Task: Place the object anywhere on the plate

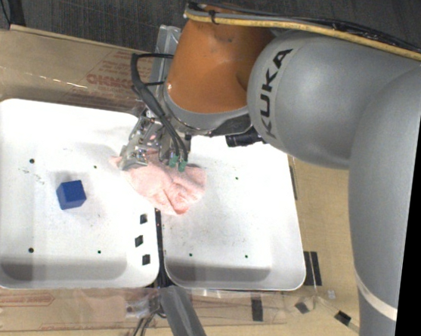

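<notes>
Pink stuff [169, 185] lies crumpled over the line where the two white bins meet, a little above the middle of the picture. It looks soft, like a cloth or a squashy toy, but the picture is too blurry to say which. Its long side runs on a slant, from about ten o'clock down to about four o'clock. The top end, near the claw, is thin and pale. The bottom end is fatter and bunches up, and it points down toward four o'clock, into the right bin [258, 272]. Most of it sits on the right bin's side and the thin end reaches over the left bin [8, 199].

The claw [154, 153] hangs right at the top end of the pink stuff, touching it or just above it. One metal finger [132, 155] pokes down at the left and small green bits show at the right. I cannot tell if the claw is wide, narrow or holding the pink stuff, because the parts blur together there.

The big grey arm [334, 95] with its orange band [212, 65] comes in from three o'clock and covers the top of the right bin.

A small blue block [72, 194] sits in the left bin, at about nine o'clock from the pink stuff and well apart from it.

Three little black marks [141, 240] sit along the left bin's right edge, at six o'clock from the pink stuff.
</notes>
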`<action>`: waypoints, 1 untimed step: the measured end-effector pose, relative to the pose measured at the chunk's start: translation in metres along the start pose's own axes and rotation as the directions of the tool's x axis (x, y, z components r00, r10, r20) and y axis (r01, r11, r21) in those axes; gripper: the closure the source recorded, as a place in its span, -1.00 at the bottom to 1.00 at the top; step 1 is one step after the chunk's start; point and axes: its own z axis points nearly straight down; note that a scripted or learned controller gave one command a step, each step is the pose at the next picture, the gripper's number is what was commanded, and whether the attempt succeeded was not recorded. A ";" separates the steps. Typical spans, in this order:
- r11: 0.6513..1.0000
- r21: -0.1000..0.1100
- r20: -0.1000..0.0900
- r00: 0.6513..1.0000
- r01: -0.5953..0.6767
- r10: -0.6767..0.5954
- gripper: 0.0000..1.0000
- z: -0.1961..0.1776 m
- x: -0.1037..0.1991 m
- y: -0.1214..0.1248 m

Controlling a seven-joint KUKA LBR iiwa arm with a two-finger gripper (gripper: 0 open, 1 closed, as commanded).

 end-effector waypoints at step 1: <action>0.991 0.000 0.000 0.991 0.133 -0.133 1.00 0.005 0.016 0.046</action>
